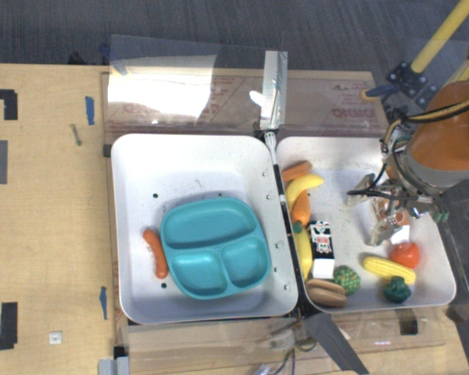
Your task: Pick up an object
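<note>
Likely target: corn, near the right bin's front right corner, between tomato and broccoli. Judged light, stiff, slick plastic; take it mid-length, across its width. Long axis runs along the front edge, tilted slightly. Gripper hangs just behind the tomato; you can't tell its opening.

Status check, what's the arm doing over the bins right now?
Gripper low in right bin, nothing seen held. Tomato and corn beside it. Path clear.
</note>
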